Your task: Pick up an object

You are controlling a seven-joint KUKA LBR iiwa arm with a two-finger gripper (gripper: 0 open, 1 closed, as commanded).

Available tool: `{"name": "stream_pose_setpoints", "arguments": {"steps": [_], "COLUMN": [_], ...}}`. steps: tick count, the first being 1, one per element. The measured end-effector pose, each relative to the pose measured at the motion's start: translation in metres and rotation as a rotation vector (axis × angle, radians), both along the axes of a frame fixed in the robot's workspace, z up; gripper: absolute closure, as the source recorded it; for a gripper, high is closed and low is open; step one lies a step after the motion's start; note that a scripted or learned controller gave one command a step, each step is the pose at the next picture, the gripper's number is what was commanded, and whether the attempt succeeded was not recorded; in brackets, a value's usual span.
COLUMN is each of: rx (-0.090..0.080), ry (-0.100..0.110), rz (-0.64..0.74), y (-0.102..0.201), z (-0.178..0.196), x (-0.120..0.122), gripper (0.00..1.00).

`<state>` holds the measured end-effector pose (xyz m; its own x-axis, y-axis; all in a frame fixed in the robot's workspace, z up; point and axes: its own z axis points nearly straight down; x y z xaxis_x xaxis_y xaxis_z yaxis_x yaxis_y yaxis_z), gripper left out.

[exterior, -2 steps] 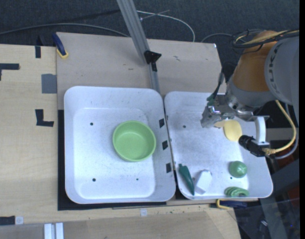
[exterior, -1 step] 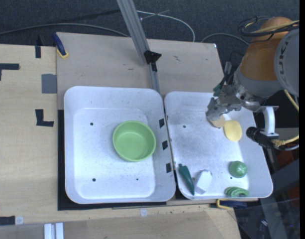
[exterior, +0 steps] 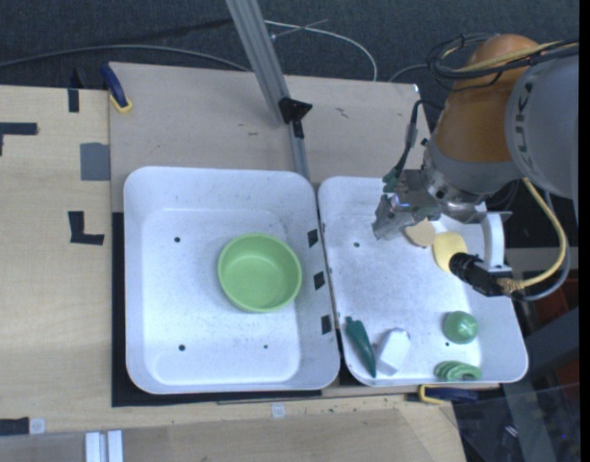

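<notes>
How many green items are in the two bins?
4: a green bowl in the left bin; a dark green piece, a green ball and a flat green piece in the right bin.

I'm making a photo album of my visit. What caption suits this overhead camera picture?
Robot arm's gripper over the right bin, green bowl in the left bin.

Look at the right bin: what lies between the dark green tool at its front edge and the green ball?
In the camera view, a small white block lies between the dark green tool and the green ball, on the right bin floor.
</notes>
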<state>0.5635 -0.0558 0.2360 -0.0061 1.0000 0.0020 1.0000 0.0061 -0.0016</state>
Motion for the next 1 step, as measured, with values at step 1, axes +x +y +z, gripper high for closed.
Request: {"name": "stream_pose_setpoints", "arguments": {"steps": [1], "rx": [0.000], "ry": [0.001], "rz": [0.001], "y": [0.0532], "z": [0.0009], "x": [-0.0125], "gripper": [1.00]}}
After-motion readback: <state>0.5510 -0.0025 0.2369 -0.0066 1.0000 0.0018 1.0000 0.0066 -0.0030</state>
